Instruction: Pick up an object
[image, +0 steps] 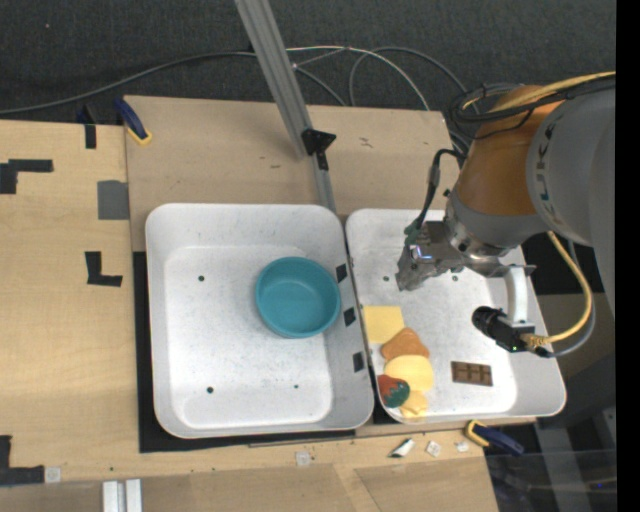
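Seen from above, the grey KUKA arm with its orange band (510, 170) reaches in from the right and hangs over the right-hand shallow white bin (535, 395), its two-finger gripper (415, 268) poised above the bin's bare upper floor. We cannot tell from this angle whether the gripper is open or closed, and we see nothing between its tips.

Below the gripper, toward the bin's near edge, we find a cluster of small things: a pale yellow square block (382, 322) lying just beside the bin's left wall, an orange rounded piece (406, 345) touching its lower corner, and a yellow rounded piece (414, 374) under that. A small red and green object (395, 389) sits against the yellow piece's left side. A brown chocolate-bar-shaped piece (472, 374) lies apart to the right, on the bin floor.

In the left-hand shallow white bin (180, 300) we see a teal round plastic bowl (296, 296) standing upright, toward the bin's right side. Both bins rest side by side on the wooden worktop (60, 350), where black tape marks (97, 268) show at left. A grey metal pole (290, 90) slants across the top, and cables (380, 70) trail behind it.
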